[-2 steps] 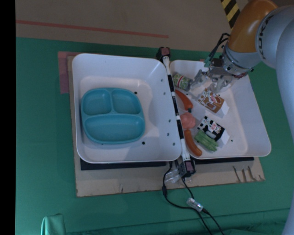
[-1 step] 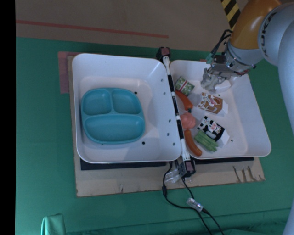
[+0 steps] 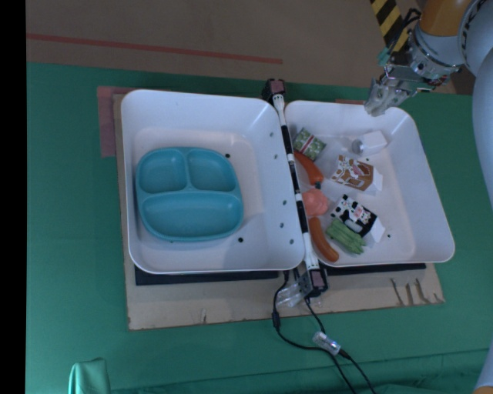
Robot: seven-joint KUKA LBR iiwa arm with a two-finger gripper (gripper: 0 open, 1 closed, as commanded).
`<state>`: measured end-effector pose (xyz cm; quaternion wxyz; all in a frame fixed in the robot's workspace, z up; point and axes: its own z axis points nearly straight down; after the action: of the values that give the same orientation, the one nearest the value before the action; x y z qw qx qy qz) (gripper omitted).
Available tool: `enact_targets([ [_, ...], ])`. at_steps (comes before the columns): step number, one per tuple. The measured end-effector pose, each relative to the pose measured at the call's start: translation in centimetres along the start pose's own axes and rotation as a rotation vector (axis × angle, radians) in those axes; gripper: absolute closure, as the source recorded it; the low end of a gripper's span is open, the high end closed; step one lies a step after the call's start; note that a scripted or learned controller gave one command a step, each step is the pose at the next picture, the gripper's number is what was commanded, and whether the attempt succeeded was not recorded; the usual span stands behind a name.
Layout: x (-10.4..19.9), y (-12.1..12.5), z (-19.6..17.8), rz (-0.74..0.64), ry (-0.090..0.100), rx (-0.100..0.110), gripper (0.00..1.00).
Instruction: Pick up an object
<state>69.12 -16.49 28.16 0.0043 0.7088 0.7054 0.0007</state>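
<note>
Lying below the fingers (image 3: 380,101), apart, a white bottle (image 3: 370,141).

Soft, even overhead light, mild glare on the white bins (image 3: 202,108), slightly blurry detail.

A robot lab or test cell. Two white bins (image 3: 202,115) sit on cardboard (image 3: 231,312) over a green mat (image 3: 69,231), with loose cables (image 3: 308,338) trailing off the front. Yellow-black hazard tape (image 3: 387,17) marks the floor, and toy food items fill the right bin.
</note>
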Motion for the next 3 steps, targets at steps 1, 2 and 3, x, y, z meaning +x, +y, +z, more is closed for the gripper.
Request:
enact_targets([
  [1, -0.2, 1.1, -5.1, -0.001, 0.001, 0.0, 1.0],
  [2, 1.4, 1.0, -8.8, 0.0, 0.0, -0.001, 1.0],
  [3, -0.8, 1.0, -7.4, 0.001, 0.0, 0.003, 1.0],
])
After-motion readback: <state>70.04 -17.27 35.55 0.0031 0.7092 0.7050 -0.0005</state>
